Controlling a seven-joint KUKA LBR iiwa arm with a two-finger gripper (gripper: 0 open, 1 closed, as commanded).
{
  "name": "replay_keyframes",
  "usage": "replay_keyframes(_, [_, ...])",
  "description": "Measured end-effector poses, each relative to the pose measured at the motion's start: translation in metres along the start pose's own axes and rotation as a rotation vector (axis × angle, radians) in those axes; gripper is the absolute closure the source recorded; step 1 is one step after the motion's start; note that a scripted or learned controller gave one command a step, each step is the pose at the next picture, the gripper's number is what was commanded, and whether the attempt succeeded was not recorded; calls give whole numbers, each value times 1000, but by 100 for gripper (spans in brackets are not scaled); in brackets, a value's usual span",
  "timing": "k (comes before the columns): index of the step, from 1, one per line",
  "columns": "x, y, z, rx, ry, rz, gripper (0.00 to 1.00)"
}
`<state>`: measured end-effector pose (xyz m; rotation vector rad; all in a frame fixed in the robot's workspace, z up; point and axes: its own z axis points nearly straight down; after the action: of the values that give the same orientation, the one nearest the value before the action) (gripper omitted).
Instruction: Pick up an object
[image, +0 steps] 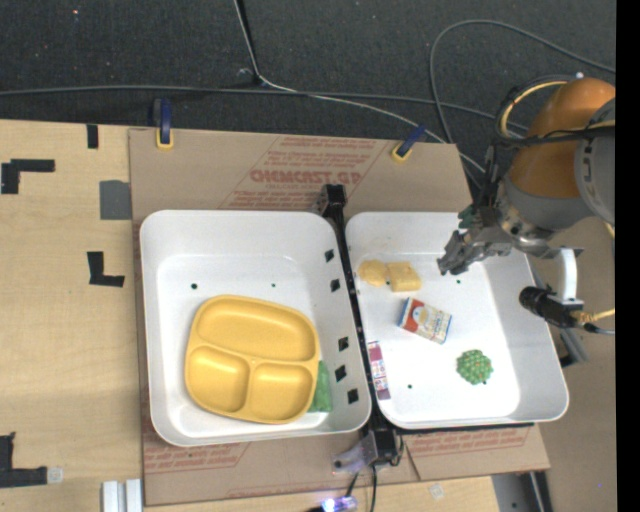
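**Inspector A:** Risk first. The gripper (458, 258) hangs over the right bin (530, 400) near its far edge, with nothing between its fingers. The closest candidates, two pale yellow blocks (390, 276), lie side by side and touching, just beside the divider between the bins. A descent there could nudge one block into the other and close on neither, or catch an edge and flick it away.

**Inspector B:** And the other items?

**Inspector A:** A small printed carton (426, 321) sits tilted mid-bin; a green knobbly ball (474, 367) rests toward the near right corner and, in my judgement, would roll under a glancing touch. A flat packet (377, 368) lies along the divider, too close to the wall for a clean approach. The left bin (160, 330) carries a yellow compartment tray (252, 358) with a green item (321, 390) tucked against its right side.

**Inspector B:** Arm pose and tool state?

**Inspector A:** The arm (560, 150) enters from the right, orange band high, wrist angled down and leftward. The fingertips appear slightly parted, though the view is dark there. Nothing is grasped; no object has been lifted.
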<state>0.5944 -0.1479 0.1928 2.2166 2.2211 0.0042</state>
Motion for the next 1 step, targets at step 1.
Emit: replay_keyframes(1, [0, 1, -40, 1, 0, 0, 100])
